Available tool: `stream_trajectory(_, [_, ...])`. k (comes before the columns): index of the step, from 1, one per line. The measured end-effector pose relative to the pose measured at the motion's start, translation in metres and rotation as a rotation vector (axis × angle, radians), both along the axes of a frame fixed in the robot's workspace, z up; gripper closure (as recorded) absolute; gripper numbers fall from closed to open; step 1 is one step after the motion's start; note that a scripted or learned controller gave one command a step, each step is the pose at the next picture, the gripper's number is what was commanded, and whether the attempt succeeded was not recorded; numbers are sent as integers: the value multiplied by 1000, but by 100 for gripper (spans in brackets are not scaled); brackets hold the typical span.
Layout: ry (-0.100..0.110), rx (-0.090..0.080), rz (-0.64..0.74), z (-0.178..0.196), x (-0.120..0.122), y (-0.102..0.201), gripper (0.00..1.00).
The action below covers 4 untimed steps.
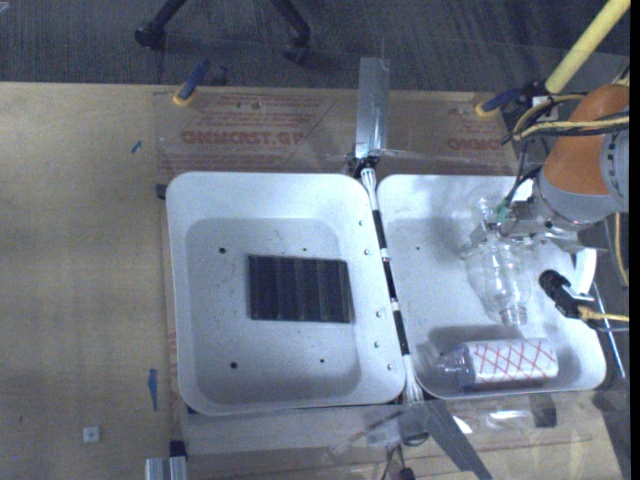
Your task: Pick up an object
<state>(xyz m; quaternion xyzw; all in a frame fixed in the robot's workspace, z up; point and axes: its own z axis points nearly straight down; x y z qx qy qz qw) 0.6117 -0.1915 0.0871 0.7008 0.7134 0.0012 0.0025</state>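
Left bin (190,268) – dark slatted tray (299,288) | right bin (420,268) – clear bottle (500,280), checked package (500,361) | fingers (497,230) – cannot tell

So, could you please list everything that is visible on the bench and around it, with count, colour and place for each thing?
Bin, left: one, white, on the bench, left of the other bin.
Bin, right: one, white, beside the left bin.
Dark ribbed pad: one, dark grey, lying flat in the middle of the left bin.
Clear bottle: one, transparent, in the right bin below the gripper.
Bottle with red criss-cross label: one, clear with a white and red label, lying on its side at the near edge of the right bin.
Bench: one, light brown wood.
Blue clamps: two, at the far edge of the bench.
Arm: one, grey with an orange band, reaching in from the right.
Gripper: one, above the clear bottle.
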Motion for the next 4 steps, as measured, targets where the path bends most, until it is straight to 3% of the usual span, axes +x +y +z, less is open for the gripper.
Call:
stream_trajectory(1, [-18, 1, 60, 34, -49, -27, 0])
stream_trajectory(2, [-3, 11, 169, 1, -26, -23, 0])
stream_trajectory(3, [41, 1, 230, 0, 20, 33, 0])
stream_trajectory(4, [5, 0, 329, 8, -16, -6, 0])
